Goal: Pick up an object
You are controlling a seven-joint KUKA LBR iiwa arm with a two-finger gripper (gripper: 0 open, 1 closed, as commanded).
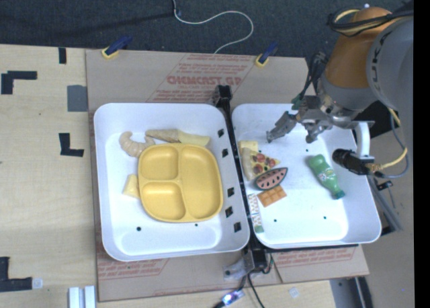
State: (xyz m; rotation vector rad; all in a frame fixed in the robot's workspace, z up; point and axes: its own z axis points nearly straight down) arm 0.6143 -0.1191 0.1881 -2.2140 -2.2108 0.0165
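Green bottle (326,176) lies in the right bin (295,233), right of frame centre, not yet grasped. End effector (295,130) hovers at upper left of it, fingers spread, empty. Pick outstanding.

2 white bins: left bin (111,165), right bin (349,222). Left: 1 yellow plate (180,183), 1 ginger root (132,142), 1 pale strip (176,137), 1 yellow wedge (130,185). Right: 1 green bottle (326,175), 1 pizza slice (257,159), 1 watermelon slice (271,178), 1 cracker (272,196), 1 small label strip (254,210). 1 gripper (295,132).
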